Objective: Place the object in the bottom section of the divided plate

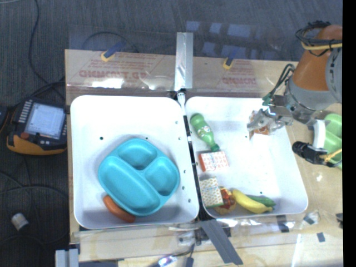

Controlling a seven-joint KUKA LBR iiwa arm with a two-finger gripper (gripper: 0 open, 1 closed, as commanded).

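Observation:
The blue divided plate (139, 174) lies in the left bin (89, 121), tilted, with three sections. My gripper (263, 122) hangs over the upper right part of the right bin (278, 166), well away from the plate. A small reddish-brown patch (262, 130) shows at its tip; I cannot tell whether it is a held object. In the right bin lie a green bottle (203, 130), a red and white box (214, 161), a patterned box (210, 191) and a yellow banana (249, 201).
An orange-red object (115, 207) pokes out from under the plate's lower left edge. A metal divider (189, 149) separates the bins. A green item (334, 132) sits outside the right bin, beside the arm. A handheld pendant (39, 127) lies left of the bench.

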